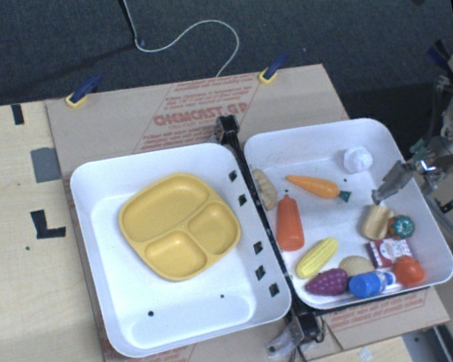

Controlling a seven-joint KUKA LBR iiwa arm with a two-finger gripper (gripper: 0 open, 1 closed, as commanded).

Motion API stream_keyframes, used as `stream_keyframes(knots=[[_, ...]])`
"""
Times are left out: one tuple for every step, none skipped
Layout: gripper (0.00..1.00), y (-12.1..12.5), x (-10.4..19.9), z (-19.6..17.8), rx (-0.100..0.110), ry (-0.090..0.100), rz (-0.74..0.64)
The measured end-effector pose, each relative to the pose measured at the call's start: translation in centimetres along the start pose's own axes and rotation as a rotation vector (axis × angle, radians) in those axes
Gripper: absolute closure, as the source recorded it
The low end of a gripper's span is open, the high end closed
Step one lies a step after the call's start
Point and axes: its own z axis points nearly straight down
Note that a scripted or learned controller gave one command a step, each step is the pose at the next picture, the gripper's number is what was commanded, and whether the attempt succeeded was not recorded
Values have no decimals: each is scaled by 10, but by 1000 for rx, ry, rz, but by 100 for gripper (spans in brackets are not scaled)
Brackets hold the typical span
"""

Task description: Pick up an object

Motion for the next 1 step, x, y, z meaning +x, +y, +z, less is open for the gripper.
stream_keyframes(knots=[[100,0,1,-10,1,0,-1]])
